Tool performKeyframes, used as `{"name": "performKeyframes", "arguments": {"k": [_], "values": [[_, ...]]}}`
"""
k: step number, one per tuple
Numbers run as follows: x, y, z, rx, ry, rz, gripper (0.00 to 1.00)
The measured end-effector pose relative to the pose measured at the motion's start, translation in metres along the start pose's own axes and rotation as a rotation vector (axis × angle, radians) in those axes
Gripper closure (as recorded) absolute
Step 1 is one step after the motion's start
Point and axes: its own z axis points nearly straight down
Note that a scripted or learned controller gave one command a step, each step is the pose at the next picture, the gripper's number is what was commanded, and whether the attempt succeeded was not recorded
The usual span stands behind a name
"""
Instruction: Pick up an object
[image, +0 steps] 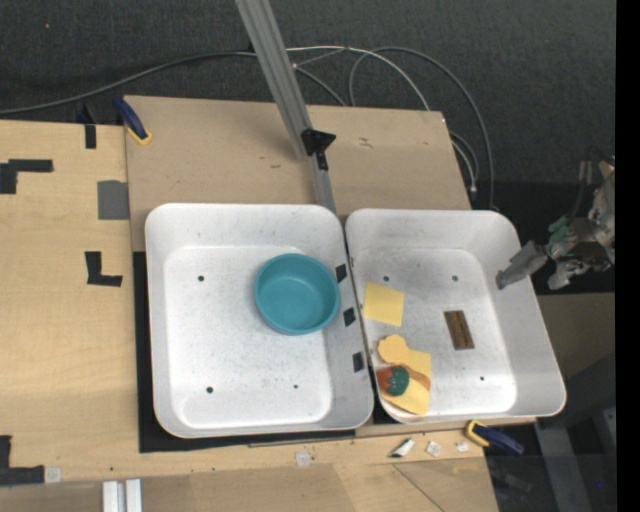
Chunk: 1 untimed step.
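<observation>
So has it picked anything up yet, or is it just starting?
Nothing looks done yet: the blue bowl lies in the left bin, the yellow square and brown block in the right bin. In hand: the gripper hangs at that bin's outer rim, apart from them. Left: reaching one, gripping and lifting it.

Pale wooden bench (55, 300), dark floor (100, 40)

Robot lab bench, pretty obviously. Bare plywood worktop (230, 150), black tape marks (97, 268) near left edge, loose cables (400, 60) over dark carpet (100, 40) behind, aluminium rail (275, 60), clamp (133, 122) on back-left corner, two white bins (175, 230) side by side.
</observation>
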Motion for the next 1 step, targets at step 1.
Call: {"name": "performKeyframes", "arguments": {"k": [1], "values": [[-0.0001,0.0000,-0.0001,0.000,0.000,0.000,0.00]]}}
